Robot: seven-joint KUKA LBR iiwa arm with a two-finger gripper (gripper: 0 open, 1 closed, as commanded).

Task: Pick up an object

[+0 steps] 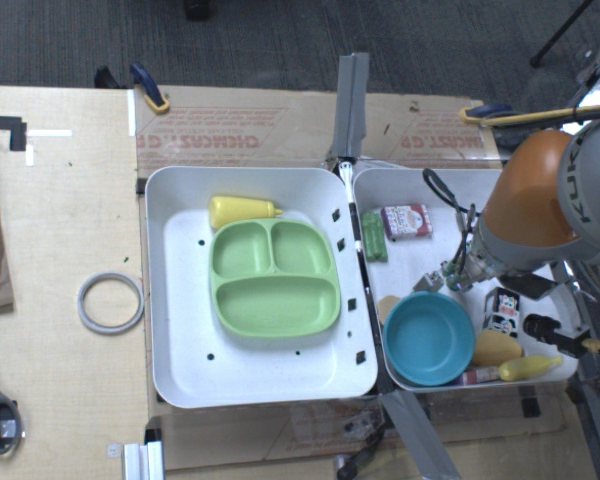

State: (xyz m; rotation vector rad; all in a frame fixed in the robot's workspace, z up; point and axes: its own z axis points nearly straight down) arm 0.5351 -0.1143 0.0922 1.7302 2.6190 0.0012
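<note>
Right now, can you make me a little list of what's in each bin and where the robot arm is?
left bin: green tray with three sections; yellow bottle lying behind it
right bin: blue bowl at the front; pink packet at the back; green bar by the divider; yellow banana at the front right
arm: over the right bin, coming from the right
gripper: just behind the blue bowl
outside bins: grey ring on the left bench

a robotics lab: taped cardboard-covered bench [240,133], clamps [150,88], grey office carpet [280,18]
</note>
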